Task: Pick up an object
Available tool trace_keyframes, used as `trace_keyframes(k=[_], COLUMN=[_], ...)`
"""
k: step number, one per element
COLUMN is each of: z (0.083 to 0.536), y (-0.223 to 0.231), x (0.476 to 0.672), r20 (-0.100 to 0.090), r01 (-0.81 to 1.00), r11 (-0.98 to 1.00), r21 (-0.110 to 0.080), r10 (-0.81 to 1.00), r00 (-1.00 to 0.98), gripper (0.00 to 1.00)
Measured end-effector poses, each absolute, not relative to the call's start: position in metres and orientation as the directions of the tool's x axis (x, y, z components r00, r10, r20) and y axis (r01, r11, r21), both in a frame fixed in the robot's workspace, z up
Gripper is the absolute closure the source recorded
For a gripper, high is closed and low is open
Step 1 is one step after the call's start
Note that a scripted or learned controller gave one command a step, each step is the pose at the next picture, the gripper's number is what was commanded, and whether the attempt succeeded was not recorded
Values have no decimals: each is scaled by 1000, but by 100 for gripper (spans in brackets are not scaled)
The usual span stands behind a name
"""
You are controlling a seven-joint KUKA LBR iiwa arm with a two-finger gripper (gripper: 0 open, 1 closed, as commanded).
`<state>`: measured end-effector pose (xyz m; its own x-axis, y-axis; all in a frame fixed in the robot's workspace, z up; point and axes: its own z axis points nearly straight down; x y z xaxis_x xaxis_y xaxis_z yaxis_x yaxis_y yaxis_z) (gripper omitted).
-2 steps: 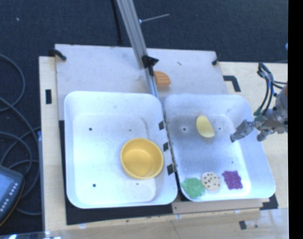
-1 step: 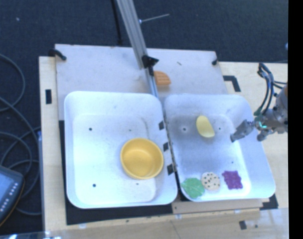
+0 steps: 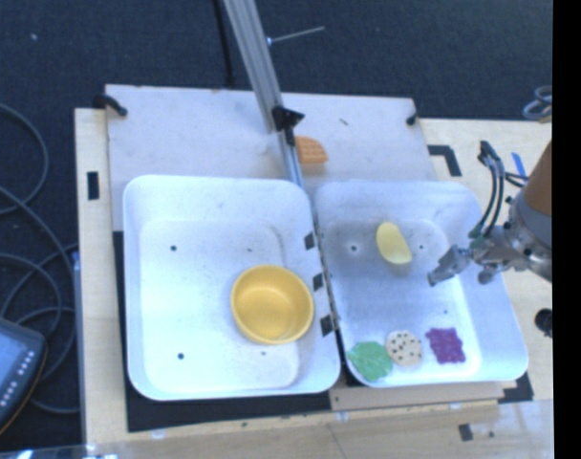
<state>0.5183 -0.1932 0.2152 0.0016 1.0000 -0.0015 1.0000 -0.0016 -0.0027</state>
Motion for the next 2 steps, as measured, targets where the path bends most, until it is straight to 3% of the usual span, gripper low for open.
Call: trace_keyframes(k=[2], z=[101], y=[-201], x=[515], r20=[-2], r01=[1000], r11=[-2], r21=[-2], r10=[1000], r00=[2], gripper=[0])
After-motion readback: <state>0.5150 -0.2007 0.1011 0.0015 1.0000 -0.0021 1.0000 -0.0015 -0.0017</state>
